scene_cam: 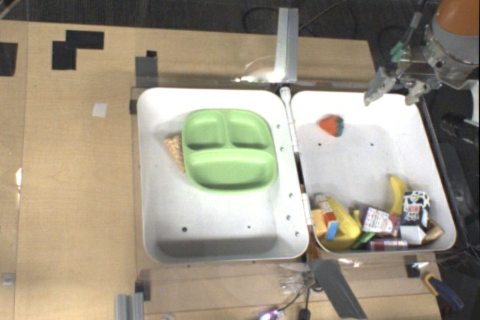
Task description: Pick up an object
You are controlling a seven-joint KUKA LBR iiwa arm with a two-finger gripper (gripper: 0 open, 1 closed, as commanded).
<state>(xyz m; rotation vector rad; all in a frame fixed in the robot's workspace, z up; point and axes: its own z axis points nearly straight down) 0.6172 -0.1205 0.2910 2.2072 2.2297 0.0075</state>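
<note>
Here the bench (67,161) carries two shallow white bins side by side. The left bin (157,221) holds a green divided tray (227,148), which covers most of a tan, grainy item (175,152) at its left edge; that item cannot be identified. The right bin (375,161) holds a red object with a green patch (331,125) lying alone in its upper half, well apart from everything else. Along the near wall of this bin lies a crowded pile: a banana (396,193), a black-and-white carton (415,207), a yellow item (341,222), a small printed packet (376,221) and several further pieces that overlap and are too small to name.

The arm (457,19) enters from the upper right and is cut off by the frame edge, its orange band partly visible. The gripper (396,88) hangs above the far right corner of the right bin, beyond the red object and well away from the pile. Its two fingers (374,91) stand apart, pointing down towards the bin's rim, with nothing between them.
</note>
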